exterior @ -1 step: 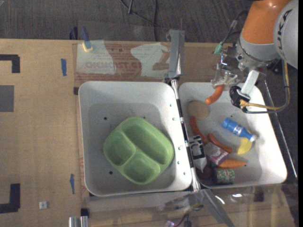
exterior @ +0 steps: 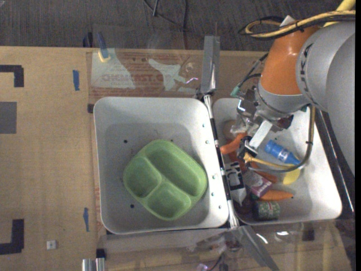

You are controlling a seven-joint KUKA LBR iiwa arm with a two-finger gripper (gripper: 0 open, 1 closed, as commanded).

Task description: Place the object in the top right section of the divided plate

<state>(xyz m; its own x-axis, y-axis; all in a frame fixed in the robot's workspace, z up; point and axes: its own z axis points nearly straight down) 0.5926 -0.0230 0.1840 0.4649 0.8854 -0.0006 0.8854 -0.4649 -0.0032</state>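
Left bin [exterior: 107, 168]: green plate [exterior: 164, 178], sections bare.
Right bin [exterior: 324, 199]: bottle [exterior: 281, 152], carrots [exterior: 276, 195], can [exterior: 266, 209].
Gripper [exterior: 248, 147]: low over right-bin clutter; finger state cannot be told.

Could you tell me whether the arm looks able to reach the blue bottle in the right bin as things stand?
Probably yes: the tool hangs just left of the blue bottle, which lies uncovered atop the clutter.

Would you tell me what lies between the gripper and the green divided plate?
In the camera view, the bins' adjoining white walls separate the gripper from the divided plate.
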